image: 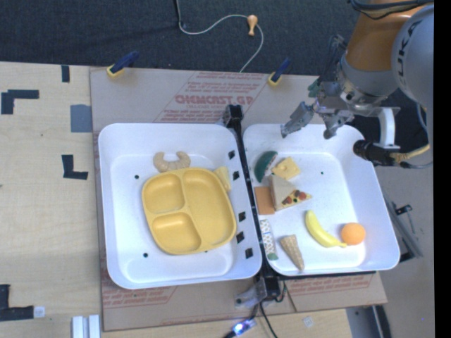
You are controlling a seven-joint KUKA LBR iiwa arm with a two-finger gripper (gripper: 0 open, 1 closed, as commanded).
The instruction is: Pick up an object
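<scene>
- Cardboard sheeting (211, 97) covers the wooden bench beneath me, pinned at its far edge by two blue-and-yellow clamps, with dark carpet beyond where a thin white cord trails.
- Two shallow white bins sit side by side on that cardboard: the left bin (116, 189) and the right bin (366, 196), their inner walls touching.
- My gripper (312, 124) hangs above the far edge of the right bin, fingers spread apart with nothing between them.
- Below and toward the bin's inner side lie a dark green piece (264, 163), a yellow cheese wedge (287, 168), a pizza slice (290, 194) and an orange-brown slab (264, 200), all crowded together.
- Nearer the front wall are a banana (320, 229) with an orange (352, 234) just beside its tip, and an ice cream cone (292, 251) lying on its side.
- Over in the left bin, a yellow divided plate (187, 211) takes up the middle, with a tan pretzel-shaped piece (171, 161) touching its far rim.
</scene>
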